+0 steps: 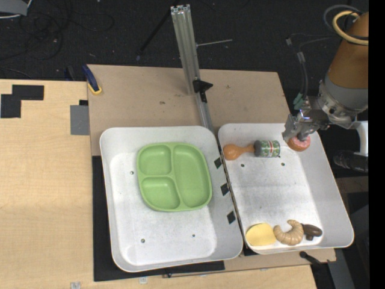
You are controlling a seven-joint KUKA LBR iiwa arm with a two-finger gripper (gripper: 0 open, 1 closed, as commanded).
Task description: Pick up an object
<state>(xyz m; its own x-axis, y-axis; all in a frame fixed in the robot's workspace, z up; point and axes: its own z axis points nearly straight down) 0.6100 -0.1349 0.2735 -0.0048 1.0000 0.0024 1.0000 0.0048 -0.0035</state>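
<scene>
My gripper (299,132) hangs over the far right corner of the right bin (283,191). A small salmon-pink round object (299,142) sits between the fingertips, and the fingers look shut on it. To its left in the same bin lie a dark green can (266,149) on its side and an orange pear-shaped piece (231,152). At the bin's near edge are a yellow round piece (260,235), a tan croissant-like piece (290,232) and a small brown piece (311,230).
The left bin (126,233) holds a green divided plate (174,177). A metal post (187,53) rises behind the gap between the bins. Black clips (224,188) line the wall between the bins. The arm's orange band (350,59) stands at the right.
</scene>
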